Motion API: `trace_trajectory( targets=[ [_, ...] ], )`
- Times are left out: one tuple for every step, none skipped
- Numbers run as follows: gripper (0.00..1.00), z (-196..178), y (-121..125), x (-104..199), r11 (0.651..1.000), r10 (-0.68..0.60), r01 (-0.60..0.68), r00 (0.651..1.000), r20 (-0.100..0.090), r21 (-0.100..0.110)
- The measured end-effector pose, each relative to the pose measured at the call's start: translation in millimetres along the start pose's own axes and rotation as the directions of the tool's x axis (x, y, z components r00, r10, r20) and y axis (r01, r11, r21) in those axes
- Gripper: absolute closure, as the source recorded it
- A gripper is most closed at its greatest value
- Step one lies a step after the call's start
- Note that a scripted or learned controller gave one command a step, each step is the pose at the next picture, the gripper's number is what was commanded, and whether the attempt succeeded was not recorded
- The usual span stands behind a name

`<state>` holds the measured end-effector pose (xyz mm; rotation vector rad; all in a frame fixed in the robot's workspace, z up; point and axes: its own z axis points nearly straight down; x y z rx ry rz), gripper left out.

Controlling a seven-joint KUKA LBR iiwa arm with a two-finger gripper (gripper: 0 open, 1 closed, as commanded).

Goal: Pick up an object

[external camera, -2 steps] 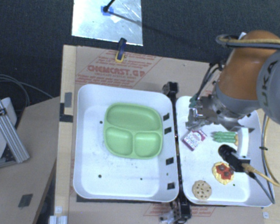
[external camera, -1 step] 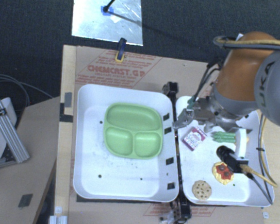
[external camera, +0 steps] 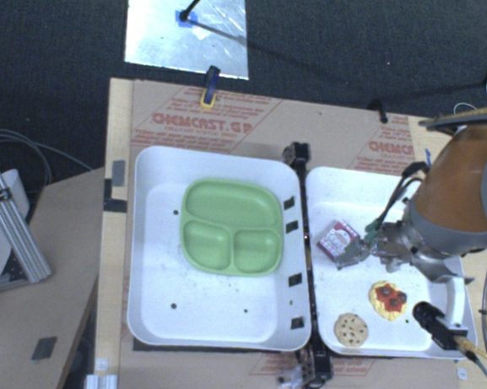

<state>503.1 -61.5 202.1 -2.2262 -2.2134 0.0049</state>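
- Reading the brown board [external camera: 258,123] under the bins, red letters spell "CHEMCAST GP", and the same red print shows again by the far right corner, partly hidden.
- The little packet [external camera: 336,238] in the right bin [external camera: 337,193] is dark pink and white, with writing too small to read.
- The packet looks flat and squarish, lying tilted on the white floor near the left side of the right bin, close to the wall between the bins.
- The gripper [external camera: 359,250] sits just beside the packet, on its right, and seems to touch its edge.
- I cannot tell how the gripper is set, because it is small, dark and blurry here.
- The big grey and orange arm [external camera: 464,196] leans in from the right over the right bin.
- A yellow pizza toy [external camera: 388,299] with red spots lies near the front of the right bin.
- A round tan cookie [external camera: 351,329] with dark chips lies by the front edge, left of the pizza toy.
- The left bin [external camera: 150,249] holds a green plate [external camera: 230,227] with three sections, lying flat.
- A yellow and blue clamp [external camera: 210,87] stands at the back edge of the board.
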Motion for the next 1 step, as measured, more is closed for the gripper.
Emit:
trace_trajectory(
  targets=[
    [0.00, 67.6, -18.5, -67.6, 1.000, 0.001, -0.001, 1.000, 0.001, 0.001]
  ],
)
